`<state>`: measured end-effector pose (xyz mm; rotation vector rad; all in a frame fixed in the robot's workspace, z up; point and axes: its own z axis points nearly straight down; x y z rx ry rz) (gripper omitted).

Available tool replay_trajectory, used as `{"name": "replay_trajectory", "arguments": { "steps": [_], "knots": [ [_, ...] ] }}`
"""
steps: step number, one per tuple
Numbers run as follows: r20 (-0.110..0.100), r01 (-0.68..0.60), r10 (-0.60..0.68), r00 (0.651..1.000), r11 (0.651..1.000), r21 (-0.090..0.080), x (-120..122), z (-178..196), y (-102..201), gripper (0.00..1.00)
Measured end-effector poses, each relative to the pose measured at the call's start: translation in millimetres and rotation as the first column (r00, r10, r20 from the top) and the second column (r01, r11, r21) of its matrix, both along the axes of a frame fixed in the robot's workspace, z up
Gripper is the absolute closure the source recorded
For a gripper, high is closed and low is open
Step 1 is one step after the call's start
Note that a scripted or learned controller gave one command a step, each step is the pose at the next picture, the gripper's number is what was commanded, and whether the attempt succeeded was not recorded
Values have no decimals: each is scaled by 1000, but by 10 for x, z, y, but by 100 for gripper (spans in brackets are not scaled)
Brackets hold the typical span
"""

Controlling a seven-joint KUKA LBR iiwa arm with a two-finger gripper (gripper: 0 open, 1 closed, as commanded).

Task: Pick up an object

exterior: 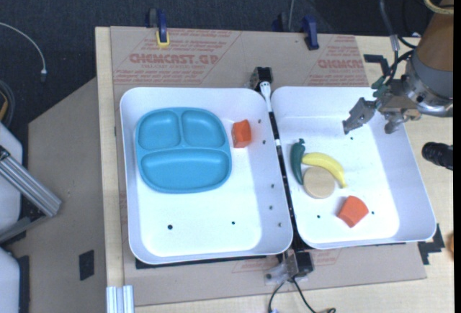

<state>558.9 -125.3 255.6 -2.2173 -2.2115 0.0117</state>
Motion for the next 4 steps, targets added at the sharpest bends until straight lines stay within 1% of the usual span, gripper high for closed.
{"name": "replay_trajectory", "arguments": {
  "steps": [1,2,3,4],
  "knots": [
    [12,-3,3,1000,1000,-2,22,63,2,0],
    [7,-2,2,1000,1000,0,-47,-431,-68,0],
    [5,-1,1,1000,1000,1,-106,-1058,-87,0],
    [7,-2,2,1000,1000,0,-102,-1489,-58,0]
  ]
}}
